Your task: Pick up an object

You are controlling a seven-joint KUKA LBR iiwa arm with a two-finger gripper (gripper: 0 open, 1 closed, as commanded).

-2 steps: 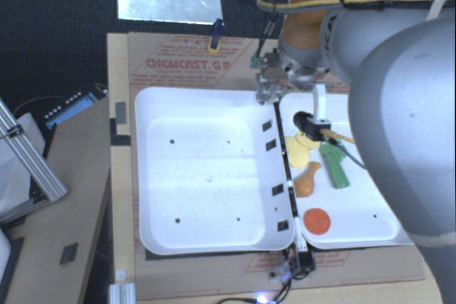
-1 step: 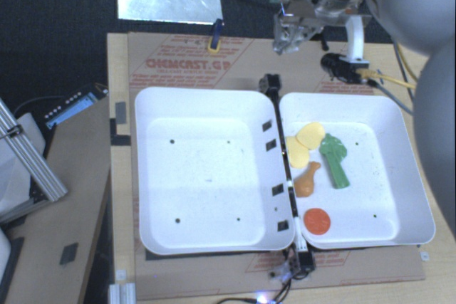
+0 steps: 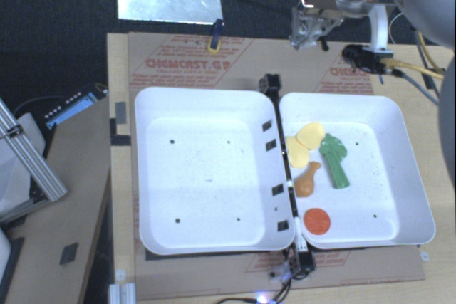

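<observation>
Cardboard-covered bench [image 3: 192, 57] with two white bins, right bin [image 3: 406, 146] holding yellow chips [image 3: 305, 141], green broccoli toy [image 3: 334, 161], orange drumstick [image 3: 308, 180], red disc [image 3: 317, 221], gripper [image 3: 308, 35] above far edge, finger state unclear.

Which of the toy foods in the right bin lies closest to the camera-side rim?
The round orange-red piece, alone near the front rim; the green, yellow and tan pieces cluster farther back.

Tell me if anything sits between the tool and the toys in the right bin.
Nothing visible does. The tool hangs above the bench behind the right bin, and the broccoli, yellow chips, drumstick and red disc lie uncovered on the bin floor. The drumstick touches the chips, which could crowd a grasp.
</observation>
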